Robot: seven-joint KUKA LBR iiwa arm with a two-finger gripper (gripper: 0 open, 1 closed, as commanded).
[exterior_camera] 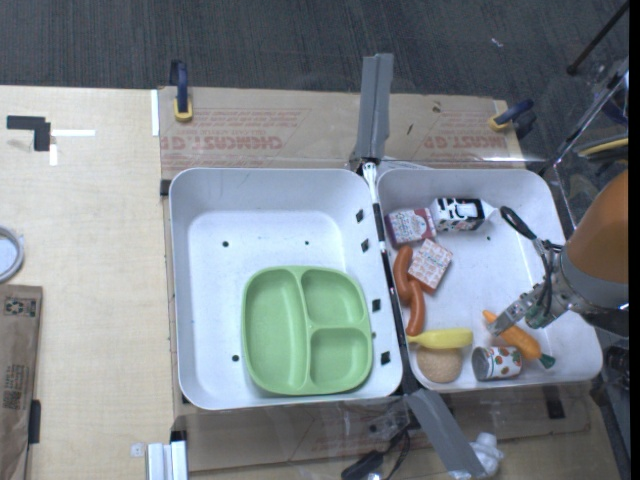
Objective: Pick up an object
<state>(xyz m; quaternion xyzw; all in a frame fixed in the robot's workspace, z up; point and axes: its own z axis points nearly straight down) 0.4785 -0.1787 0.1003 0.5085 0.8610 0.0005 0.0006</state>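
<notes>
My gripper (pixel 518 314) hangs low over the right bin (pixel 520 190), near its front right corner, reaching in from the right. Its tip is just above an orange carrot (pixel 520 340) and may be touching it; I cannot tell. A small can (pixel 497 363) lies just in front of the carrot. Further left are a yellow banana (pixel 440 338), a round bun (pixel 440 365), a red sausage (pixel 409 293) and two red-and-white packets (pixel 430 264) (pixel 408 226). At the back of the bin lie a black-and-white carton (pixel 460 213) and a black utensil (pixel 522 226).
The left bin (pixel 200 268) holds a green divided plate (pixel 308 330) toward its front right. A grey divider post (pixel 375 108) rises between the bins at the back. Clamps (pixel 180 90) (pixel 512 118) sit on the cardboard behind the bins.
</notes>
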